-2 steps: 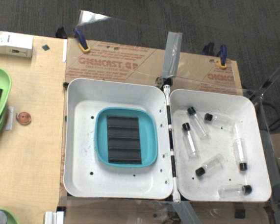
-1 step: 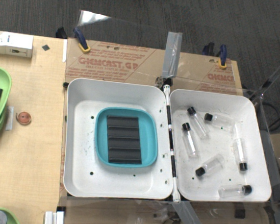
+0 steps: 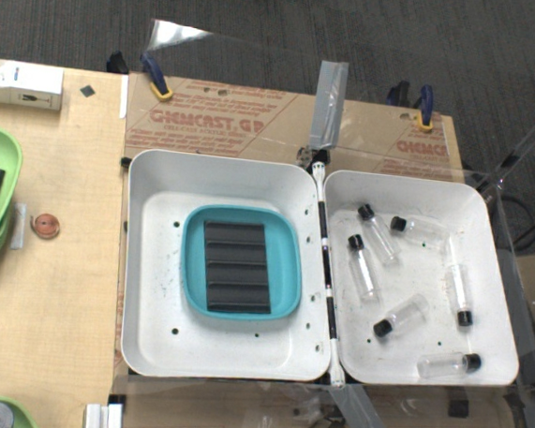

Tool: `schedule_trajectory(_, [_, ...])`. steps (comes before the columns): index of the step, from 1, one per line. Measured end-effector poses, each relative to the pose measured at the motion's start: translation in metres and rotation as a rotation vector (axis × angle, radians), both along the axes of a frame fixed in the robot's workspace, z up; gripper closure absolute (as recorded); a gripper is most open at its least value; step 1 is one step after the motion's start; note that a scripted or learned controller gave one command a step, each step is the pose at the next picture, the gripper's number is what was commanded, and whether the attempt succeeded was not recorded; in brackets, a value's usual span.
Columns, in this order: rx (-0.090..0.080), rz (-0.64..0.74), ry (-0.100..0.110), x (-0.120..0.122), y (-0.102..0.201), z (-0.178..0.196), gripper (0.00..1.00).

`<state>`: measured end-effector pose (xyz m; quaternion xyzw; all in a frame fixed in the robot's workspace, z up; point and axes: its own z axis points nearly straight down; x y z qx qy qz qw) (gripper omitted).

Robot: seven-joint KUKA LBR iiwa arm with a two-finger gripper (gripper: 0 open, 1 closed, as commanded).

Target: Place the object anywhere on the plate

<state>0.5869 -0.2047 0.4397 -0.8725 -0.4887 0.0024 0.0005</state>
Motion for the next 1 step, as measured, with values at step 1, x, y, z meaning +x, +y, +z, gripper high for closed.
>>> schedule_trajectory(1, [0.000,0.000,0.000,0.0000,0.0000,0.0000,0.00])
